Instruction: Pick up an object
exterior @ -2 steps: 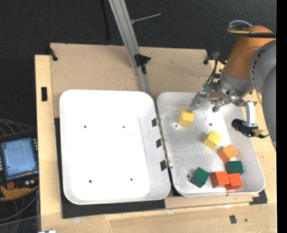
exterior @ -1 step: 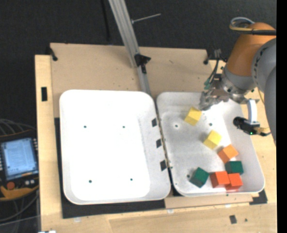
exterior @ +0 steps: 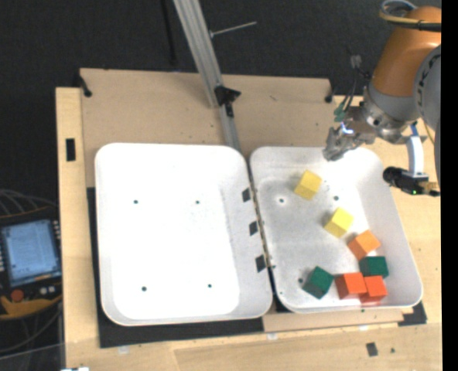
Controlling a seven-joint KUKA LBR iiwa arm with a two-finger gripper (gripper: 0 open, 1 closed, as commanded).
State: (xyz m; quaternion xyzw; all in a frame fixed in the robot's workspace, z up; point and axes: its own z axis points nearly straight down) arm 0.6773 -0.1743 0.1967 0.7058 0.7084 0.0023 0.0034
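The right bin holds several small blocks. A yellow block lies near its far middle, and a second yellow block sits below it. An orange block, a green block, a dark green block and two red-orange blocks cluster at the near right corner. My gripper hangs over the bin's far rim, up and to the right of the upper yellow block, with nothing seen between its fingers.
The left bin lies beside the right one. A slanted metal rail runs from the top down to the gap between the bins. A handheld screen unit rests off the bench at the left.
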